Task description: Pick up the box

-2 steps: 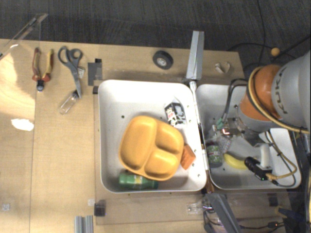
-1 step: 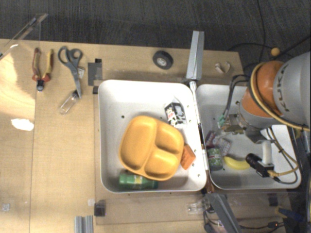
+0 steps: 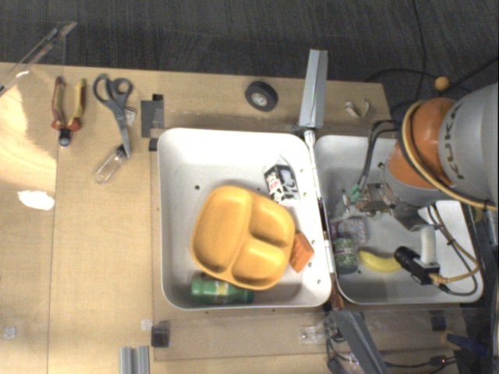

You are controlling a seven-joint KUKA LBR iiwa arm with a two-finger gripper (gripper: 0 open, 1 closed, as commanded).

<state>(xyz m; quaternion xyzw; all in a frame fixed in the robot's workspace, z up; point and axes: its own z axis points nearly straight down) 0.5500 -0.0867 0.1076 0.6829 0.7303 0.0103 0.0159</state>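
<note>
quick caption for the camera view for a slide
KUKA arm reaches into the right bin beside a banana; the left bin holds a yellow divided plate.

A lab workbench: pliers point(image 3: 66, 109), scissors point(image 3: 115, 104), tape roll point(image 3: 261, 95), cabling, dark carpet.

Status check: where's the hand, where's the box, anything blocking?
Hand low in right bin, grip unclear. Box in left bin, untouched. Yellow tray crowds it.
</note>
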